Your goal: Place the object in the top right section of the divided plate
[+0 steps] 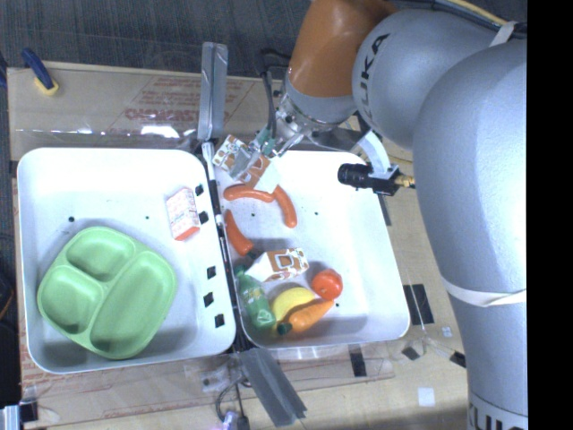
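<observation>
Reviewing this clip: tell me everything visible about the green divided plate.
The green divided plate looks like matte plastic, rounded, with three sections: two smaller ones toward the upper left and one larger along the lower right. It lies flat in the left bin, in its lower left area. Its sections hold nothing. The small carton lies apart from it.

a green divided plate (106, 289) sits in the left bin (54, 164), with a small carton (183, 213) lying near it.

Right bin (380, 267): two sausages (269, 197) (236, 233), milk carton (279, 263), tomato (327, 284), lemon (291, 301), carrot (309, 315), green bottle (255, 305). Left bin (89, 173): small carton (183, 213). Surface (116, 97): blue clip (39, 70), far-left corner.
</observation>
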{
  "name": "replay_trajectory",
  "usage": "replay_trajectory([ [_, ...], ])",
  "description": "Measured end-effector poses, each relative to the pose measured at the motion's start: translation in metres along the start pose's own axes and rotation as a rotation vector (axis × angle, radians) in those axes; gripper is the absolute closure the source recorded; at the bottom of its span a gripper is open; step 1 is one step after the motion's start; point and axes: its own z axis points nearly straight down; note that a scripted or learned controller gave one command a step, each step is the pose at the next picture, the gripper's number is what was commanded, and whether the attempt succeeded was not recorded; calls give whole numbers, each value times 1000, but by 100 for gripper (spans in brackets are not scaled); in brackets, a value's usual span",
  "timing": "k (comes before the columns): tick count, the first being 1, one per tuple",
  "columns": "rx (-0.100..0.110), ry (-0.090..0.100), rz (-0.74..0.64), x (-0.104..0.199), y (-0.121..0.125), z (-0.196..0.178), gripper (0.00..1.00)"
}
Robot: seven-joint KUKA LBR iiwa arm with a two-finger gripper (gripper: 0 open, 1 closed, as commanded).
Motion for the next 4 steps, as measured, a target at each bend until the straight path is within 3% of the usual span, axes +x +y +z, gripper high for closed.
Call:
replay_trajectory([
  [1,2,1,-2,137,-72,26,100],
  [2,-1,-2,-3,218,-54,-76,100],
  [3,4,0,-221,252,-9,-30,100],
  [4,4,-1,-264,301,5,-22,100],
])
